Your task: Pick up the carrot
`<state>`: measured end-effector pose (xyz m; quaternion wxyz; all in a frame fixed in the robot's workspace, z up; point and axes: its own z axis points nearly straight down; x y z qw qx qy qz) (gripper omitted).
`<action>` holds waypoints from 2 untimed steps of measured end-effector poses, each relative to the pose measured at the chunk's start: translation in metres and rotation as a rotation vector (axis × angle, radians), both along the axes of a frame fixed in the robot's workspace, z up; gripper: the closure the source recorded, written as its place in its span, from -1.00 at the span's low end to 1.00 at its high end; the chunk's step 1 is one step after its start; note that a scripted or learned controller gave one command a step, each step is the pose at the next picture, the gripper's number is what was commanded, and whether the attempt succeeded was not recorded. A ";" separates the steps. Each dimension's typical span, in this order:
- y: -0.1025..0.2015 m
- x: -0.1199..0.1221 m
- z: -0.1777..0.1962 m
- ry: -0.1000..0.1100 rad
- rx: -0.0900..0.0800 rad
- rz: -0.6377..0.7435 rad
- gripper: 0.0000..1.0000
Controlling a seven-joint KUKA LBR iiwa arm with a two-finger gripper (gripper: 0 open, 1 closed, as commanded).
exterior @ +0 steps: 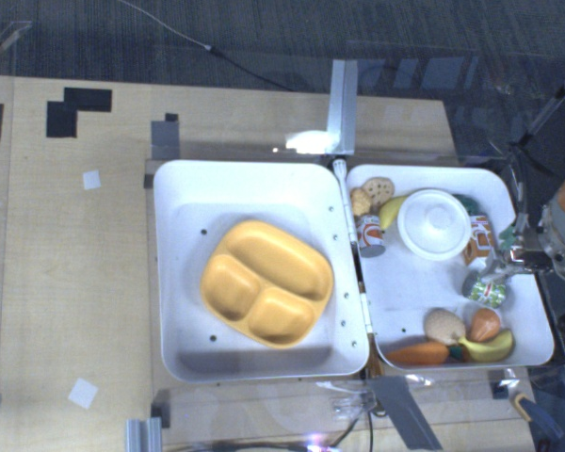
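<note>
The long orange plastic carrot (419,353) lies untouched against the right white bin's (395,295) near wall; the jaws' state I cannot tell.

Pale wooden bench (66,281) under bright overhead glare, dark grey carpet (264,17) beyond, black cable (169,28) across it.

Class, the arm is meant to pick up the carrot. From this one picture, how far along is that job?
Done: nothing yet; the carrot lies on the floor of the right bin, at its near edge beside the potato and banana. In hand: the gripper is at the bin's right side, over a small can, away from the carrot. Left: reach, grasp, lift.
</note>
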<state>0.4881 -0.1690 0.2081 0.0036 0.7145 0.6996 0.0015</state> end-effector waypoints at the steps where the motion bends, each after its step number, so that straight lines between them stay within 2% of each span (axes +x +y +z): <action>1: 0.075 0.004 -0.118 -0.009 0.001 0.096 1.00; 2: 0.073 0.004 -0.119 -0.009 -0.002 0.094 -1.00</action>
